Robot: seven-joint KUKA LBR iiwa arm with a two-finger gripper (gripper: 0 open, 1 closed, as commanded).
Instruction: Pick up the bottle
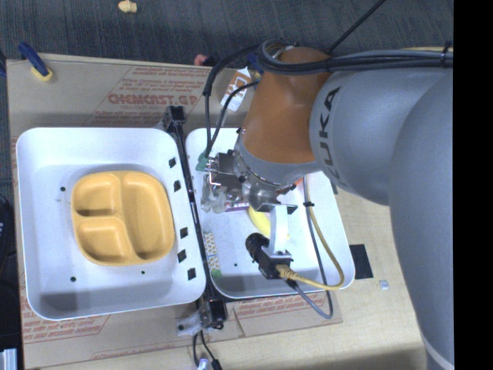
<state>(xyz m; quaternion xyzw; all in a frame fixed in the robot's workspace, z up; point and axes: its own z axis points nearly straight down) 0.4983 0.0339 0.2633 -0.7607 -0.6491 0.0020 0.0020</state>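
One bottle just left of gripper, right bin.

From my screen I see a dark grey carpet floor along the top, with a small yellow scrap lying on it. Below it is the counter, covered with brown cardboard that has red printed letters. A blue and yellow clamp sits at its upper left corner. The light is even and soft, and shadows are weak.
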